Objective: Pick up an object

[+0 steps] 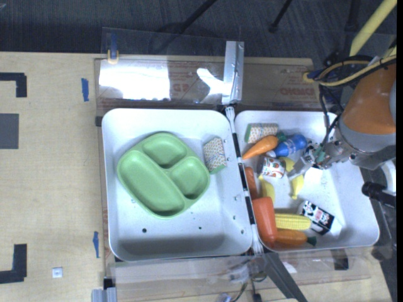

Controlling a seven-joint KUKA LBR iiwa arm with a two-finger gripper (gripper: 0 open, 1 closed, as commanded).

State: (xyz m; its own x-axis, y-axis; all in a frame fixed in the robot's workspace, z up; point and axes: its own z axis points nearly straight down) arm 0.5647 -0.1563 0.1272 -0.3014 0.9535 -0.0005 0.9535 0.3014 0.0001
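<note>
— Where does the pick stand?

— The gripper (306, 160) hangs low in the right bin (352, 222), among the toys heaped against that bin's left wall and far corner. Nearest it are a blue toy (293, 145) on the far side and a yellow banana (296, 182) on the near side. Whether the jaws are wide or narrow, or around anything, cannot be told; the fingers blur into the clutter.

— Why there?

— Probably because that is where the things crowd: an orange carrot (260, 146), a small printed carton (272, 167), a corn cob (291, 221) and a black-and-white packet (318, 217) toward the near edge. A descent there is likely to meet something.

— And the left bin (126, 231)?

— It carries a green divided plate (164, 173) in its middle, with a patterned block (215, 153) near its right wall, both well apart from the gripper.

— The risk?

— Judging by the crowding, the fingers could land on two toys at once, or nudge the banana aside instead of closing on it.
</note>
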